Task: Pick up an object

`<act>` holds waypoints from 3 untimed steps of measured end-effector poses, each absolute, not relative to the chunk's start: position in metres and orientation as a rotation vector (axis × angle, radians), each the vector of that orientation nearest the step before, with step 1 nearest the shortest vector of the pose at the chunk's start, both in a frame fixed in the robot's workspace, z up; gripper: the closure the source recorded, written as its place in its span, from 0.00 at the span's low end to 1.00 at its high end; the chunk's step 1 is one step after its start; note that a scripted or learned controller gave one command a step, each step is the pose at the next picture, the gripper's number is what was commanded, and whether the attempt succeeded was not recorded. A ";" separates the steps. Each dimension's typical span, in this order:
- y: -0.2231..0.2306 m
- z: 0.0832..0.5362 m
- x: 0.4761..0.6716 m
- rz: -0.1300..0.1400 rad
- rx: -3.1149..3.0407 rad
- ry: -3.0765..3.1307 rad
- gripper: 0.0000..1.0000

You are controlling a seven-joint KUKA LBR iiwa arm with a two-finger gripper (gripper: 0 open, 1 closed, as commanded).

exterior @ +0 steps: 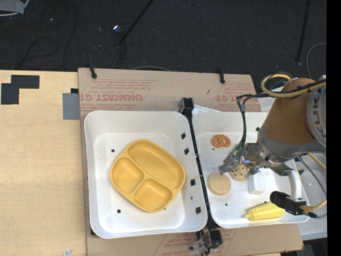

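- the counter (37, 159) is pale wood, carrying a cardboard sheet (160, 89) with two white bins side by side on it.
- the left bin (98, 137) holds a yellow divided tray (147, 175), lying near its middle and turned at a slant.
- the arm (290, 119) comes in over the right bin's far right corner, its orange band above the wrist.
- the right bin (226, 124) holds the small things.
- the claw (237, 164) sits low in the middle of the right bin; its tips are dark and blurred, so how far it is open i cannot tell, and nothing can be made out between them.
- a yellow banana-like piece (264, 213) lies along the near edge, towards the right corner.
- a round tan disc (219, 184) lies near the left wall, just beside the claw.
- a small white block (257, 182) lies right of the claw.
- a spotted tan piece (239, 172), perhaps a cookie, touches or lies just under the claw tips.
- a brown pretzel (220, 141) lies towards the far left.
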State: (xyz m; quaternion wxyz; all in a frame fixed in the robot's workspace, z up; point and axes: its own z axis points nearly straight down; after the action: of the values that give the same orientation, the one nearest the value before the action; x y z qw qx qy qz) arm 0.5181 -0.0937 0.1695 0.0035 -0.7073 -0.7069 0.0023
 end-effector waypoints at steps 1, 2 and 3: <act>-0.095 0.123 0.510 0.007 -2.217 -2.215 0.00; -0.097 0.135 0.511 0.006 -2.222 -2.212 1.00; -0.103 0.187 0.520 -0.002 -2.222 -2.223 1.00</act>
State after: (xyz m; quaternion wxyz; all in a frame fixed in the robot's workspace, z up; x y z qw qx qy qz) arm 0.5202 -0.1031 0.1867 -0.0009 -0.7069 -0.7073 -0.0006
